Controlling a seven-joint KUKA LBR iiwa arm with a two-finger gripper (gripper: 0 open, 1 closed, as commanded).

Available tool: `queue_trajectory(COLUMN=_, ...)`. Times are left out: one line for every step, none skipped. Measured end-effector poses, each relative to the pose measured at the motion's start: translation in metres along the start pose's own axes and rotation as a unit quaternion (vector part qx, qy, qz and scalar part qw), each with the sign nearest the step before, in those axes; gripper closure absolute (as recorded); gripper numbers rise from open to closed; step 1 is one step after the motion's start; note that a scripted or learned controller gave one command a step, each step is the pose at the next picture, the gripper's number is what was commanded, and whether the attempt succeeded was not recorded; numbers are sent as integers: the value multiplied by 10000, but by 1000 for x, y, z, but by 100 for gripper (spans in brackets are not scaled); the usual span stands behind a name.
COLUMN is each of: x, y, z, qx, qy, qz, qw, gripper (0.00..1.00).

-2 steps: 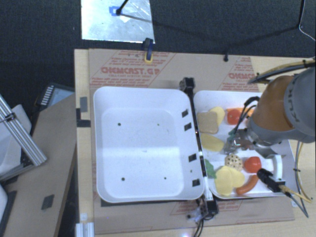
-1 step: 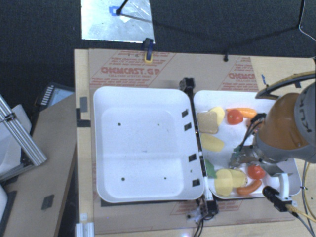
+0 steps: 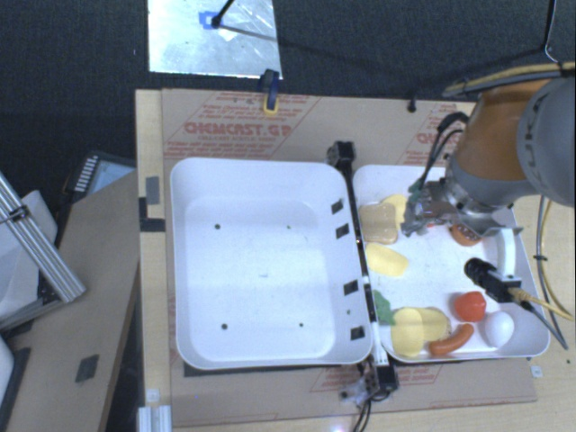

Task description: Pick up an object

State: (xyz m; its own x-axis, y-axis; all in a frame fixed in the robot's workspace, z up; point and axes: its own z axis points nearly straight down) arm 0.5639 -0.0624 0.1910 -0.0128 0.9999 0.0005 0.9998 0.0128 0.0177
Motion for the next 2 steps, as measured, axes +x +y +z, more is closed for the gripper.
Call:
queue_trajectory(x=59, y=-7, z=7, qx=88, qy=8, qz=15, qw=10000, gripper=100)
queue_trajectory(x=82, y=28, z=-158, qx=-24, qy=5, qz=21, qw=10000, gripper=100)
